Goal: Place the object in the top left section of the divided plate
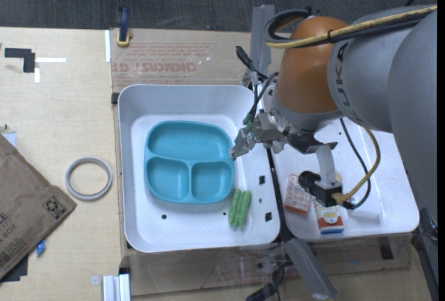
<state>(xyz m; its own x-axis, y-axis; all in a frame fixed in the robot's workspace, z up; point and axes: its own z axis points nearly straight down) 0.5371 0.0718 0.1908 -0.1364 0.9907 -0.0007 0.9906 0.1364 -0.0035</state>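
Gripper (243,142): over the left bin's right part, at the plate's right edge; its metal fingers point down-left. Too small and blurred to tell whether the jaws are apart or closed, and nothing can be made out between them.
Arm (375,70): grey, w/ orange band above the wrist, comes in from the right, hangs over the gap between the bins and over most of the right bin.
Plate (189,162): blue, divided, flat on the left bin floor, just left of the jaws; one wide section on top, two smaller ones below. Nothing lies in any section.
Pea pod (240,208): green, below the jaws and slightly left, on the bin floor just off the plate's lower-right corner; lies near upright in the view, apart from the gripper, beside the plate rim.
Left bin (132,223): white, shallow; holds plate and pod.
Right bin (396,209): white, right of the jaws; mostly covered by the arm.
Carton (331,220): small, red/white/blue, in the right bin, below-right of the jaws.
Red pack (297,195): just left of the carton, below-right of the jaws, touching or nearly so.
Tape ring (88,177): grey, on the bench well left of the jaws, outside the bins.
Cardboard box (24,209): brown, far left, lower corner.
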